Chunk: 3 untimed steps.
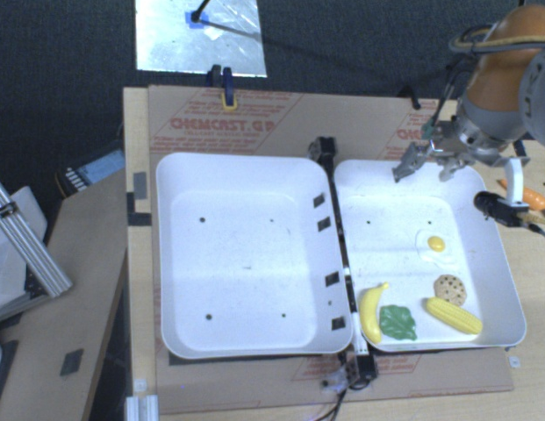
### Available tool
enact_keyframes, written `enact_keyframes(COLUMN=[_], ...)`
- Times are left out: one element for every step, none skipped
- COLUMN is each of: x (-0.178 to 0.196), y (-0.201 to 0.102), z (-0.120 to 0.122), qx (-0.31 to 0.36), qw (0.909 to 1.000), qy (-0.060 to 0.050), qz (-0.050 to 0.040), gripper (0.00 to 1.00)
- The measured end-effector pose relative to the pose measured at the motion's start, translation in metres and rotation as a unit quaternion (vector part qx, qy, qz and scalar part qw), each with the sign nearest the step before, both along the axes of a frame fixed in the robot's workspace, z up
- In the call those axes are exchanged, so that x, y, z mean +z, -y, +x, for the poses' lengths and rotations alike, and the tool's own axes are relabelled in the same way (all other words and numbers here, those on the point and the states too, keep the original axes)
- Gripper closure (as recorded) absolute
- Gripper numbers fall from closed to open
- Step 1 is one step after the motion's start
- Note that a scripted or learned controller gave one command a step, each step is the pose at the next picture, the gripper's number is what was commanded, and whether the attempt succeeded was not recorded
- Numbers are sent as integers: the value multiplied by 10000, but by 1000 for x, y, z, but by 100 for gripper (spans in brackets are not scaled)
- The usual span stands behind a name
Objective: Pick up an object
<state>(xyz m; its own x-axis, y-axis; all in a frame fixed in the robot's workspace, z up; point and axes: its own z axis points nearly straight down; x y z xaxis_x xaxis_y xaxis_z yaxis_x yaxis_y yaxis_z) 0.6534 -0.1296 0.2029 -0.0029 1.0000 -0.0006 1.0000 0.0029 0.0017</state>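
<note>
The right bin [390, 226] holds a fried egg [435, 244], a cookie [449, 288], a corn cob [454, 316], a banana [371, 311] and a green leafy piece [397, 322], all in its near half. My gripper [427, 165] hangs above the far edge of the right bin, well away from these objects. Its two fingers are spread apart, open, with nothing between them.
The left bin [246, 253] lies beside the right one, with a black clip strip [332, 235] along their shared edge. A shiny metal sheet [200, 24] lies beyond the bench. An orange object [534, 198] sits outside the right bin's far right corner.
</note>
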Motion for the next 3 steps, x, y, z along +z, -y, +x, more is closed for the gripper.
enact_keyframes(x=[3, 122, 277], y=[-67, -127, -166], z=[-45, -71, -119], qx=[27, 41, 36], qw=[10000, 10000, 9999], qy=[-18, 46, 96], qz=[11, 14, 24], gripper=[0, 0, 0])
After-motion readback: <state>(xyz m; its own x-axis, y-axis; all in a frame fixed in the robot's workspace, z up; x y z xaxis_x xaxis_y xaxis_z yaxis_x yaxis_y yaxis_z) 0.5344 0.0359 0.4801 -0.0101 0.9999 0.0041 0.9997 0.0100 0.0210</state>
